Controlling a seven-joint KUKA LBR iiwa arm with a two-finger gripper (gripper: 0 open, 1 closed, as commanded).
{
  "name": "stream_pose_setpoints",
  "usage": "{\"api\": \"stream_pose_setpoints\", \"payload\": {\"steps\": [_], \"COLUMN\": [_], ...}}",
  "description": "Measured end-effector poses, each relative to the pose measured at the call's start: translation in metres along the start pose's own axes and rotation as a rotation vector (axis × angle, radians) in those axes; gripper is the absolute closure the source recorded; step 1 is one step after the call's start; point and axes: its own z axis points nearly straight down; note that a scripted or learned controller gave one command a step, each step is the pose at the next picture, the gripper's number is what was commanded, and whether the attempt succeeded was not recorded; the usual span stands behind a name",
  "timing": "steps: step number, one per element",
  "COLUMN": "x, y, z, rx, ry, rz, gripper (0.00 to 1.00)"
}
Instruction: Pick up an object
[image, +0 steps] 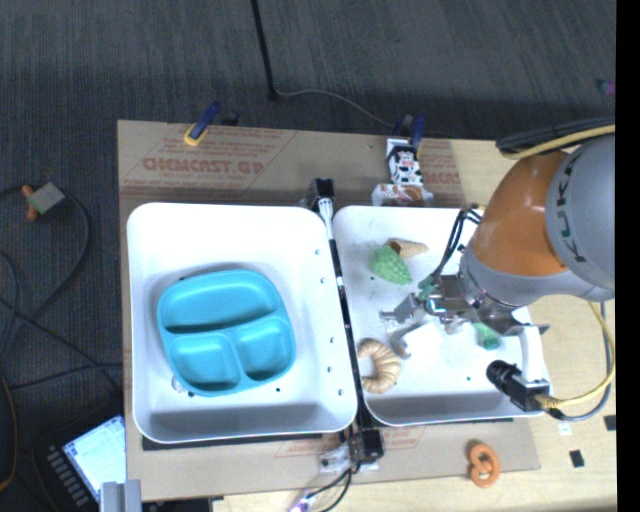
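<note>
**Camera view: my tool down in the right bin**

Camera view has my arm (545, 225) reaching in from the right, orange band over the right bin (440, 400). My tool (405, 318) sits low over the middle of that bin, its grey fingers (398, 312) spread apart with nothing between them.

Objects in the right bin:
- green ice-cream cone toy (395, 260), tan tip toward the back wall, lying behind the tool and apart from it.
- tan pretzel-shaped ring (379, 364) at the front left corner, near the divider, just in front of the tool.
- small green piece (488, 336) partly hidden under my wrist; I cannot tell what it is.

Left bin (150, 235) holds a blue divided tray (225, 332) with three compartments.

On the worktop (250, 165): a small orange ring (484, 462) in front of the right bin, and a black-and-white figure (404, 172) behind it.
</note>
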Motion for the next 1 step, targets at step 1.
{"api": "stream_pose_setpoints", "payload": {"steps": [1], "x": [-0.0299], "y": [0.0028], "z": [0.0608], "rx": [0.004], "ry": [0.0], "rz": [0.002], "gripper": [0.0]}}
